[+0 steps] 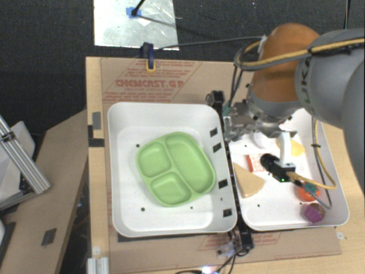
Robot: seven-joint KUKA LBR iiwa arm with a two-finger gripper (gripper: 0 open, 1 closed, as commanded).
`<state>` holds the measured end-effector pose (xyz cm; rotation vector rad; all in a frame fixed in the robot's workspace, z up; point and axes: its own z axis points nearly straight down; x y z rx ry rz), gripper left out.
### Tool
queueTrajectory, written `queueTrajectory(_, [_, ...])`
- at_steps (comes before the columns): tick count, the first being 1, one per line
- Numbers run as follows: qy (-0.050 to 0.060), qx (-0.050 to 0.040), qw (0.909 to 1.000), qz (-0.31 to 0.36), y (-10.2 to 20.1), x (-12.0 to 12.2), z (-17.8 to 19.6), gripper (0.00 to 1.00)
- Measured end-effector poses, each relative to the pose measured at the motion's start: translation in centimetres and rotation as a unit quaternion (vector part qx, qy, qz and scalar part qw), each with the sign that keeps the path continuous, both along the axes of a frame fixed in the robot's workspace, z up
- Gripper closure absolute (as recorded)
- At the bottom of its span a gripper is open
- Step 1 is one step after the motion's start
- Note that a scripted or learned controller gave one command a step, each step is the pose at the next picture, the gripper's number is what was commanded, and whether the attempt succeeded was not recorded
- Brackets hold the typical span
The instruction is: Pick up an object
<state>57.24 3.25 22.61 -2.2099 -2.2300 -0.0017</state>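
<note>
Two bins | left bin (122, 170): green divided tray (174, 167) | right bin (274, 210): tan wedge (248, 182), purple block (313, 213) | grip: cannot tell

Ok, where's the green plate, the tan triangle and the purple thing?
green divided plate (191, 163): camera view, its biggest compartment.
tan wedge (249, 182): camera view, its flat top.
purple block (313, 213): camera view, its top face.
</note>
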Motion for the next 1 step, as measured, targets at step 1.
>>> queueTrajectory(1, [0.001, -0.0001, 1.0, 0.0, 4.05, -4.19, -0.64, 1.0])
